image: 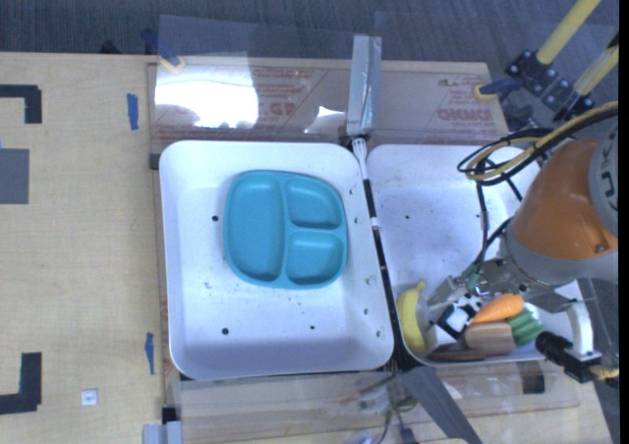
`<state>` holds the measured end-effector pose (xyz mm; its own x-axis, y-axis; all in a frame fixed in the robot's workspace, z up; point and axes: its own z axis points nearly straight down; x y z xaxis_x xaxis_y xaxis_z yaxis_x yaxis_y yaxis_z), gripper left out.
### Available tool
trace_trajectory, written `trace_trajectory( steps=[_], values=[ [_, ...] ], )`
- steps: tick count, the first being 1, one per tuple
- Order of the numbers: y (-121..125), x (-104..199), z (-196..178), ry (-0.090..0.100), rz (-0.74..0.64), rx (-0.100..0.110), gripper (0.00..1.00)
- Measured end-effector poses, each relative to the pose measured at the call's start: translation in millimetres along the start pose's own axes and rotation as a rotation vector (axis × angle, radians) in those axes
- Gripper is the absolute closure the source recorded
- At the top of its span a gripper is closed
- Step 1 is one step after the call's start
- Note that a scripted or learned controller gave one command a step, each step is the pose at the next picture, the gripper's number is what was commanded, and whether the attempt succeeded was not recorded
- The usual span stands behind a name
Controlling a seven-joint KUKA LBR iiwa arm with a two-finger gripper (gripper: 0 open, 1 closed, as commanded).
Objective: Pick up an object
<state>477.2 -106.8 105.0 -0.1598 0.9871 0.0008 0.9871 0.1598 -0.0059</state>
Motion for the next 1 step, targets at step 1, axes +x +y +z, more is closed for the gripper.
trace_trajectory(
  steps=[1],
  values=[
    [3.7, 0.7, -12.6, -0.002, -0.001, -0.011, 1.00]
  ],
)
